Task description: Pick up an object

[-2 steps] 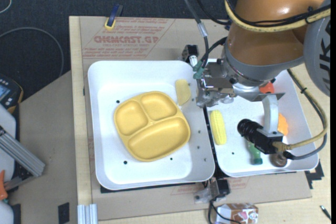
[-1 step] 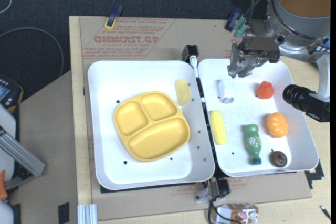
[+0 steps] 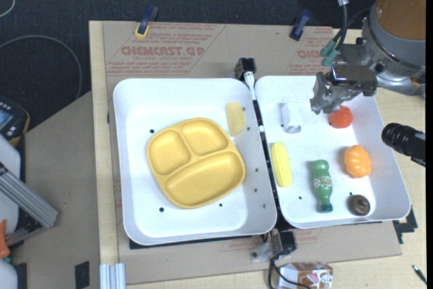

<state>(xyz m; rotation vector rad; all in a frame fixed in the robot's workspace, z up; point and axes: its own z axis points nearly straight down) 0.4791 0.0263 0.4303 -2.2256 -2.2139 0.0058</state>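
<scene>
The robot arm (image 3: 399, 17) is showing at about two o'clock. Its top part is wearing a wide orange band, round and smooth like a big cup. Under the band a grey metal ring is shining a little, and a rounded grey piece is sitting below that. A black cable is running down beside the arm, with a small white tag on it. Little green wires are poking out near the wrist. The end effector (image 3: 329, 99) is looking dark grey and blocky, with a boxy top and short stubby parts underneath.
</scene>
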